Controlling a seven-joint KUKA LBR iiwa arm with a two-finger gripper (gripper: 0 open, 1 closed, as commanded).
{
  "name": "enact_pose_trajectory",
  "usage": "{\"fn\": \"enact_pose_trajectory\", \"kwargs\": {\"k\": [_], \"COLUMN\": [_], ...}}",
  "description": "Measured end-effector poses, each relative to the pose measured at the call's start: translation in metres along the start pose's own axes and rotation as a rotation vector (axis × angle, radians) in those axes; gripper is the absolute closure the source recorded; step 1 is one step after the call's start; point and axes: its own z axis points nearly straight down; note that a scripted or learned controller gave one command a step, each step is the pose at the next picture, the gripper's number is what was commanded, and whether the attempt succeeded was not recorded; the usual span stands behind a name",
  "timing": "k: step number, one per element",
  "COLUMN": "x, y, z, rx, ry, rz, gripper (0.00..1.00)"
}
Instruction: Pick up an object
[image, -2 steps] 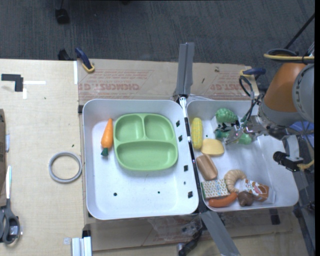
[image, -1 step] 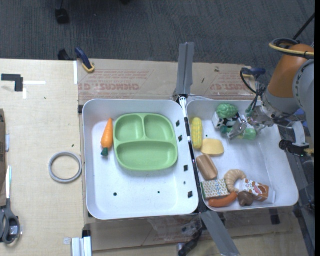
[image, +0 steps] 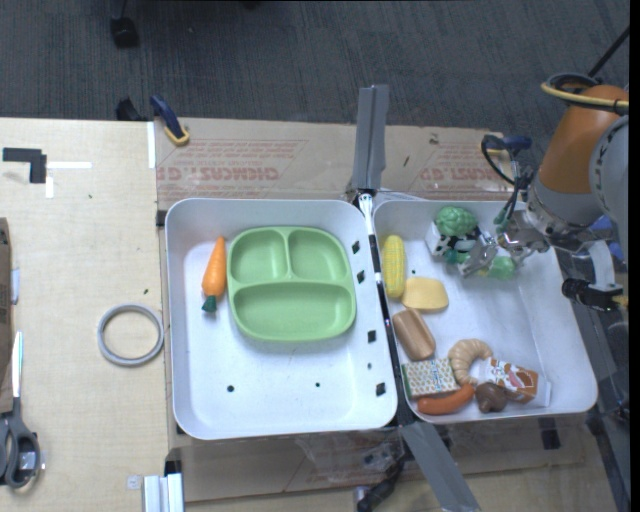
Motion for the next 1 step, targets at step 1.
{"fn": "enact_pose_trajectory", "kwargs": {"k": [1], "x": [0.0714], "y": [0.0179], "z": [-0.1343], "rx": [-0.065], "ry": [-0.021], "rz": [0.091], "gripper": [1.0]}}
